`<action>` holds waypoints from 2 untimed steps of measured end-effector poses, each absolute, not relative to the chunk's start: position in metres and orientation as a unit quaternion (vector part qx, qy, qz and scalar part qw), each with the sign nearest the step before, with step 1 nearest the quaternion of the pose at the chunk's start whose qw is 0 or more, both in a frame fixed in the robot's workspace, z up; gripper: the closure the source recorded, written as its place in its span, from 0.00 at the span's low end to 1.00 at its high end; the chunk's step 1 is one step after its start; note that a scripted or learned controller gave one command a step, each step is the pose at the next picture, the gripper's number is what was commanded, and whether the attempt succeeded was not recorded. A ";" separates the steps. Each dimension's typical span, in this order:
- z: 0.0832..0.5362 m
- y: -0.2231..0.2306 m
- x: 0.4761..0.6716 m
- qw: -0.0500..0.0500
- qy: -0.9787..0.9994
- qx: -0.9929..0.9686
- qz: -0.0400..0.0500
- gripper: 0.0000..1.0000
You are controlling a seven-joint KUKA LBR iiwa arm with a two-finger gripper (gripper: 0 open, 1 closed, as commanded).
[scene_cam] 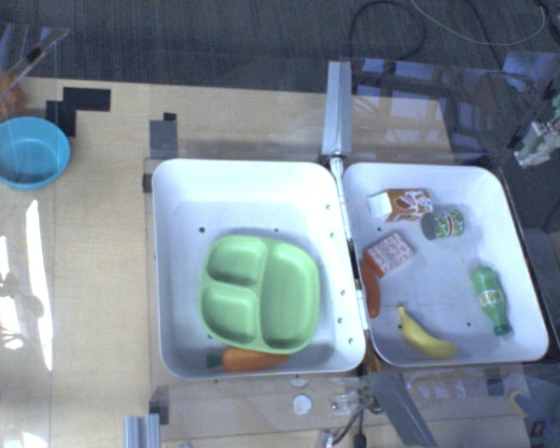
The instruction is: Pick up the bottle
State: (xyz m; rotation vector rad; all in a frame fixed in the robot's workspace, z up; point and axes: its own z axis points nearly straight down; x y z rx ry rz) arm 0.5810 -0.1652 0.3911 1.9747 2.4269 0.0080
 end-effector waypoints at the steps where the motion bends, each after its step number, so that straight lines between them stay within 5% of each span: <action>1: 0.269 -0.161 0.591 0.003 0.846 0.534 0.001 1.00; 2: 0.207 -0.090 0.570 0.003 0.886 0.464 0.001 1.00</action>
